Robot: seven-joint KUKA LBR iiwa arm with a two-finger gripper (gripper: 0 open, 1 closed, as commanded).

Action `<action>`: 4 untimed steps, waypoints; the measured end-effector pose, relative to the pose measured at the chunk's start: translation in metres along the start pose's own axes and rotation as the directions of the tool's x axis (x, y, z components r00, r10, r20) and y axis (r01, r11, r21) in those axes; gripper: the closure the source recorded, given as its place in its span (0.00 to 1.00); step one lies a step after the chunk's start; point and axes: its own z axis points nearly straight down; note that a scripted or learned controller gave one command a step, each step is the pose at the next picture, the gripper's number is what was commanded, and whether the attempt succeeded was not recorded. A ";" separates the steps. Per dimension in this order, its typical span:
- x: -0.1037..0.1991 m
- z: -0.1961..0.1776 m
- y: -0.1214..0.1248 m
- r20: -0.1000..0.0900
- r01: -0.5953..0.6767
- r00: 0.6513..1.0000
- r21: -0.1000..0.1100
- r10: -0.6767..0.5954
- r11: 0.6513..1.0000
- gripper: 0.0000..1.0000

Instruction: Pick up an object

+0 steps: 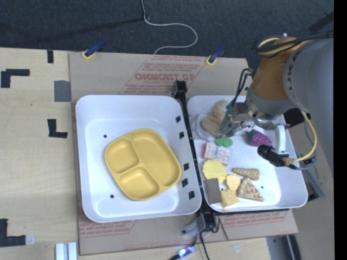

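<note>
Toy foods (pixel 233 172) in right bin (pixel 290 196) | yellow tray (pixel 142 163) in left bin (pixel 92 123)

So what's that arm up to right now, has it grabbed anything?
Pincer low over right bin, at the bread pieces. Grip unconfirmed. Green toy and purple grapes crowd close. Yellow tray sits in left bin.

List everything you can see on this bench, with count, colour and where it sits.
Bins: two, white, side by side on the bench.
Divided tray: one, yellow, in the left bin.
Toy foods: in the right bin, among them a beige bread piece, green piece, purple grapes, pink packet, yellow round, cone, pizza slice, cheese wedge.
Clips: two, blue and yellow, at the cardboard's far edge.
Arm: one, grey with orange, claw over the right bin.
</note>
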 end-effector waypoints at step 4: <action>0.097 -0.090 0.046 -0.002 0.005 1.000 0.002 -0.005 1.000 1.00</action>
